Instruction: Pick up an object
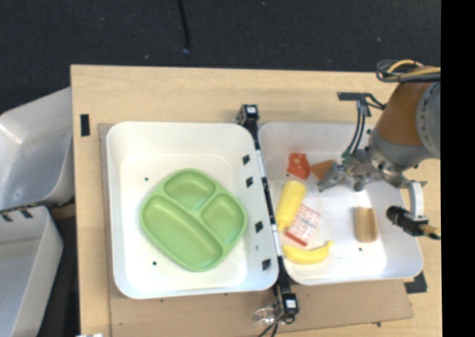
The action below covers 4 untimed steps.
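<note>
My gripper (345, 182) hangs low over the back of the right bin (401, 265), its grey fingers spread apart with nothing between them. A small brown piece (323, 169) lies just left of the left finger, and whether they touch I cannot tell. A red block (297, 165) sits further left. Toward the front lie a yellow bottle (290, 203), a red and white packet (303, 225), a banana (306, 253) and a tan bread-like piece (364, 223).
The left bin (126, 269) holds a green divided plate (194, 218). A black-clipped divider (261, 187) runs between the two bins. The arm's orange band (401, 116) and cables stand over the right bin's back right corner.
</note>
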Tool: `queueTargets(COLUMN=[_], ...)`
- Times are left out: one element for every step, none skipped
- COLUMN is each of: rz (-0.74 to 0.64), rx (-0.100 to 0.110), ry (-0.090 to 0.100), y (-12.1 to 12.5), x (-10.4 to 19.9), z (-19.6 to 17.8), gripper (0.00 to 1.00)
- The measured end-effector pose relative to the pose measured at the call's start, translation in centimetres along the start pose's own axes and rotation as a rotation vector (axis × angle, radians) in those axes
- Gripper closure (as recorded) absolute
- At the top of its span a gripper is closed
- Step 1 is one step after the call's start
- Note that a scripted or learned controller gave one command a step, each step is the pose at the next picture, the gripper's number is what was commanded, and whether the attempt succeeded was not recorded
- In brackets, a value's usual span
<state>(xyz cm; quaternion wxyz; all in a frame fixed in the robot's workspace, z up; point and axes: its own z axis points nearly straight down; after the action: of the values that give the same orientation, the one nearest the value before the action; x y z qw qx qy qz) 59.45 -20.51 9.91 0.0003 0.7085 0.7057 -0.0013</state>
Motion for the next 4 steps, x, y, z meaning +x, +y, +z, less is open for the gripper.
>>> queueTargets(rz=[0.001, 0.001, -0.004, -0.007], rx=[-0.006, -0.006, -0.008, -0.005], ry=[-0.001, 0.001, -0.001, 0.001], y=[0.1, -0.8, -0.1, 0.0], x=[-0.1, -0.5, -1.6, -1.6], z=[-1.4, -6.7, -12.1, -13.0], gripper=[1.00, 1.00, 1.00, 1.00])
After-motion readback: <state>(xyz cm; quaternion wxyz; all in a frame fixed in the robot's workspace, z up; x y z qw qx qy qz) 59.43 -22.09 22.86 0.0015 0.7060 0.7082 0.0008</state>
